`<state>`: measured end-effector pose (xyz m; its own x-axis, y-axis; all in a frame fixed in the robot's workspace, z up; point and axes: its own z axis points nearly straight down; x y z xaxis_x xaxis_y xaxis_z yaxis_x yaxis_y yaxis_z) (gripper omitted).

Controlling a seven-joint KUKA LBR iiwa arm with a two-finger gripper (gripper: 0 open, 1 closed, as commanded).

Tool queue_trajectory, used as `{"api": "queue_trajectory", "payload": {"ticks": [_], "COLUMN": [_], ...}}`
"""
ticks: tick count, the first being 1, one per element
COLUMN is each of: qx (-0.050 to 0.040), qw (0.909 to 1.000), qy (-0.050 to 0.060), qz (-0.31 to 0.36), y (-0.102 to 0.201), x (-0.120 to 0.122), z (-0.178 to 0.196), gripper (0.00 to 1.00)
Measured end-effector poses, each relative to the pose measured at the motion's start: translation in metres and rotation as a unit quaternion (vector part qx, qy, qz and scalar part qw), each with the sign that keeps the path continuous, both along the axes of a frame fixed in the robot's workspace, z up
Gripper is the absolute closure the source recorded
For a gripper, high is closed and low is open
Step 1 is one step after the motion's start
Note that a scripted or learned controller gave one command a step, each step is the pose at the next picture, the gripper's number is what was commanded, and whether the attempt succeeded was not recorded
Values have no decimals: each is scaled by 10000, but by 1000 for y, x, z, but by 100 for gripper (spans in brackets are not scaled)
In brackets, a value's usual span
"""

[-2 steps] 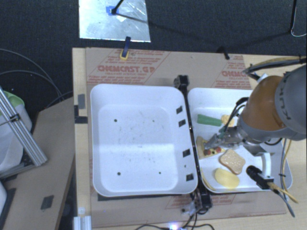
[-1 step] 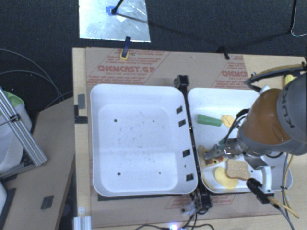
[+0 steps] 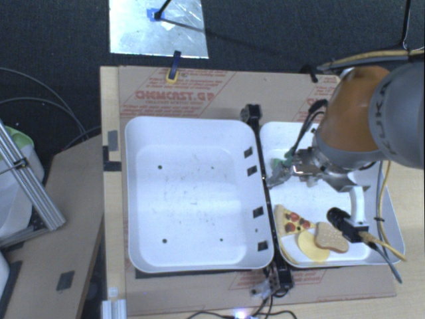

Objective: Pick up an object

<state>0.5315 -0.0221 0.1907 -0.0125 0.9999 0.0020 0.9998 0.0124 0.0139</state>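
A pizza slice (image 3: 291,222), a yellow disc (image 3: 309,246) and a bread slice (image 3: 331,237) lie bunched together at about five o'clock in the right bin (image 3: 279,138), near its front edge. The gripper (image 3: 282,170) hangs at about eleven o'clock from them, close to the divider; whether its fingers are parted or hold anything cannot be told. The left bin (image 3: 192,195) sits at nine o'clock.

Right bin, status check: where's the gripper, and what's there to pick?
Gripper low over right bin, near the divider. Pizza slice, yellow disc, bread slice at bin's near end, untouched. Arm body overhangs the bin.
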Motion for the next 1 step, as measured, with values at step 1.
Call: {"api": "queue_trajectory", "payload": {"ticks": [1], "qx": [-7], "qw": [10000], "qy": [-35], "qz": [-29], "y": [5], "x": [-2], "z": [155], "gripper": [0]}}
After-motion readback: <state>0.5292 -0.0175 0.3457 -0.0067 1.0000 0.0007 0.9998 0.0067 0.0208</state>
